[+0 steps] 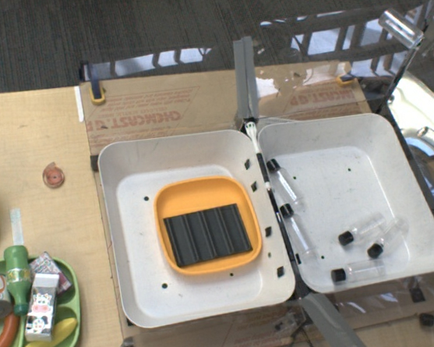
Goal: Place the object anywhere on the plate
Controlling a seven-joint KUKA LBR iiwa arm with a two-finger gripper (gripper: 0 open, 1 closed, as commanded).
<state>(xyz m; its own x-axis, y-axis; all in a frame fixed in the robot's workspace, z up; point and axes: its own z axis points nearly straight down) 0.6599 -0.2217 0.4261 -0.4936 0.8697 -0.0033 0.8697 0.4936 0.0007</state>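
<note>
While I watch, a black ridged block (208, 234) lies on the orange plate (203, 190) in the left bin (131, 242); clear vials (366, 233) sit in the right bin (332, 154).

An orange plate (204, 198), squarish with rounded corners, lies flat in the middle of the left bin (138, 296); a dark grey ribbed pad covers its centre. In the right bin (407, 185) lie clear tubes with black caps (362, 233), 2 along the left wall, 3 near the front-right corner, all on their sides.
</note>
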